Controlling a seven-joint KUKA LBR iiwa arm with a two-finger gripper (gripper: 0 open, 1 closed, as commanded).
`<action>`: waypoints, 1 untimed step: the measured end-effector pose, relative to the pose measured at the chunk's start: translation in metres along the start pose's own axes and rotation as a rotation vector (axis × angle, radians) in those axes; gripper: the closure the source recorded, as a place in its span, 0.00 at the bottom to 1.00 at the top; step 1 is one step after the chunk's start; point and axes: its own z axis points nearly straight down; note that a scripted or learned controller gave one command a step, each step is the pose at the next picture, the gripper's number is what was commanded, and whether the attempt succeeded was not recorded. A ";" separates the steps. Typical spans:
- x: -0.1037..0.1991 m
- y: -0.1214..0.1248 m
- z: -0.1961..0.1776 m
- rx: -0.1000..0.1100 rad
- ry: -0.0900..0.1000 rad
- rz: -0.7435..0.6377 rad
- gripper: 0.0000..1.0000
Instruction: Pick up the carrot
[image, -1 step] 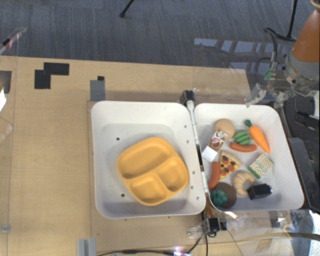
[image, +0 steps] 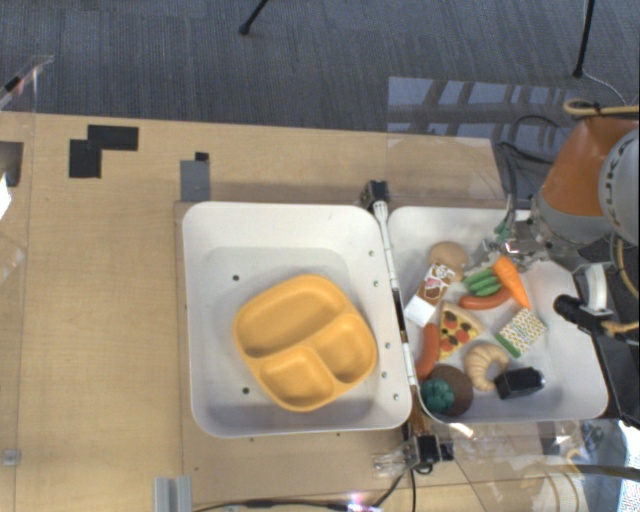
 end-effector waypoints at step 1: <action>-0.001 0.005 -0.017 -0.012 -0.004 -0.004 1.00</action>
